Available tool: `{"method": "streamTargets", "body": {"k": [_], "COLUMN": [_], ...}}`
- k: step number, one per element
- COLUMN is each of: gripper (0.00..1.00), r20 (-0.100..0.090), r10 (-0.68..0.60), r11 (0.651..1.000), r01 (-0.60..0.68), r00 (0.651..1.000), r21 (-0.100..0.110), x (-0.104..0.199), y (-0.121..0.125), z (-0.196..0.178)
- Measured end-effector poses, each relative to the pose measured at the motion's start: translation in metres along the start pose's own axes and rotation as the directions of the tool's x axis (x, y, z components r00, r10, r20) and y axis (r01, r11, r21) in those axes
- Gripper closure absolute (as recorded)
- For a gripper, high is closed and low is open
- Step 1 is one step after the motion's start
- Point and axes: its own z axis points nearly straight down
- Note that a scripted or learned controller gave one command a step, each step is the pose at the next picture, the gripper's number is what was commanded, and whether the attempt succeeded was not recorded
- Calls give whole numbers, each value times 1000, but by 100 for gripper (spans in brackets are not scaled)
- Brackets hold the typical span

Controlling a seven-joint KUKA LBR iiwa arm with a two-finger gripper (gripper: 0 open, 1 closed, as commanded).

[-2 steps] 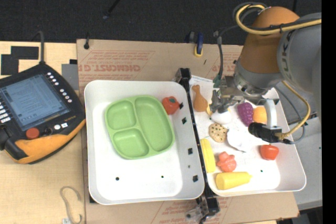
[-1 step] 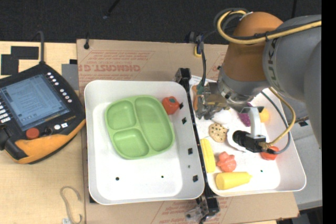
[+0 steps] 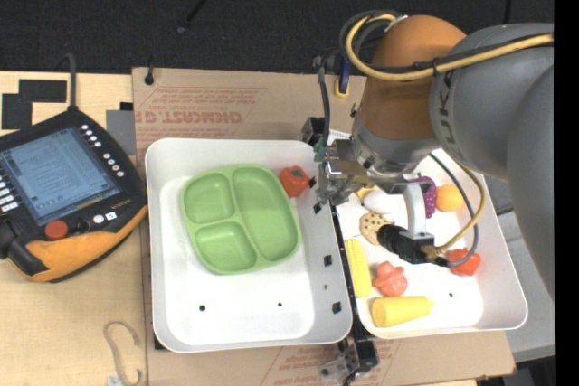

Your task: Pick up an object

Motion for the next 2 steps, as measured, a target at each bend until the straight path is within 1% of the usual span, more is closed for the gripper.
{"method": "streamTargets", "body": {"k": [1,2], "gripper": [100,100], "r20": [1,1], "r10": [1,5], "r11": [1000,1000], "r01": [-1,-5], "r00": [1000,1000], "r21": [0,2], "x": [13,13], "y": [-6,-7], "z": [-9,-7]}}
